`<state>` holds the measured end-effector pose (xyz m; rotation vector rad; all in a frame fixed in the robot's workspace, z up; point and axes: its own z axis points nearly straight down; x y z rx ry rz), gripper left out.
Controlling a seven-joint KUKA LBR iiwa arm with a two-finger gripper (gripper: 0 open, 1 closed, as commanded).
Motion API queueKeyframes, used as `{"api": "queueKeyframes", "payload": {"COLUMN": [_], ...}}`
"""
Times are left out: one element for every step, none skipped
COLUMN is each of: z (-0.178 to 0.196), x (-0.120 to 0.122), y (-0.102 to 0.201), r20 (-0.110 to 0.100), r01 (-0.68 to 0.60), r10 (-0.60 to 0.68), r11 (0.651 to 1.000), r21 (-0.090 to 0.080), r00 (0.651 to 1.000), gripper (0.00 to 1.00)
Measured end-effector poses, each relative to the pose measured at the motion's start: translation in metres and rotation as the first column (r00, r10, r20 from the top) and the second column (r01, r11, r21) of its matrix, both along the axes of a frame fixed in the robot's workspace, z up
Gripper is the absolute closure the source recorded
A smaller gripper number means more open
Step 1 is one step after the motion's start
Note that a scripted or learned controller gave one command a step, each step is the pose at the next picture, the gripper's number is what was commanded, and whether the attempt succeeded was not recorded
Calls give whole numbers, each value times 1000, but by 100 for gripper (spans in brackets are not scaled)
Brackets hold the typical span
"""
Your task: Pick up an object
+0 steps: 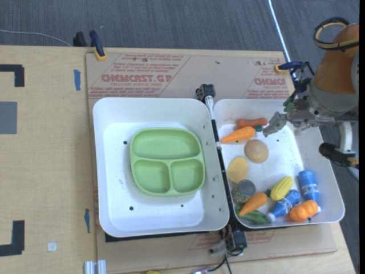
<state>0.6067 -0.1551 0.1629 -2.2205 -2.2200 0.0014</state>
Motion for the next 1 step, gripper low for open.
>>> {"api": "queueKeyframes", "payload": {"z": [-77], "x": [61], "y": [54], "r20": [5], "r01": [-2], "r10": [2], "r11": [1000], "r21": [-1], "r00": [1000], "gripper": [0]}}
